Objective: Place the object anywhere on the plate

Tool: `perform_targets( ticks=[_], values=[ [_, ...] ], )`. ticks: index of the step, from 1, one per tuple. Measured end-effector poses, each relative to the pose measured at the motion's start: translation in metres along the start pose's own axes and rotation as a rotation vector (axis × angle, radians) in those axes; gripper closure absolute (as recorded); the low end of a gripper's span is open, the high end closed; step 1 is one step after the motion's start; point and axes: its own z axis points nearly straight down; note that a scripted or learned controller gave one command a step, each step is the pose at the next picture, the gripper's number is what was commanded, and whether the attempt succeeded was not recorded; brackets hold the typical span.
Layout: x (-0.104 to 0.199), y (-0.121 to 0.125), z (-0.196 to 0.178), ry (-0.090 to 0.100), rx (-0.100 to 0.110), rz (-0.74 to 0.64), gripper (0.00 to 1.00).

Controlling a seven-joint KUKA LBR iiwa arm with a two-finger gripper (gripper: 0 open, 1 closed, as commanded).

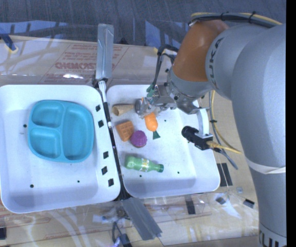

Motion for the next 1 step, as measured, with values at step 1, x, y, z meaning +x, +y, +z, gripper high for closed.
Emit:
perform_targets(
  ticks=[1],
  values=[
    [0.0734,0.0152,-0.0479,0.001,-0.002,-0.053,1.0]
  ],
)
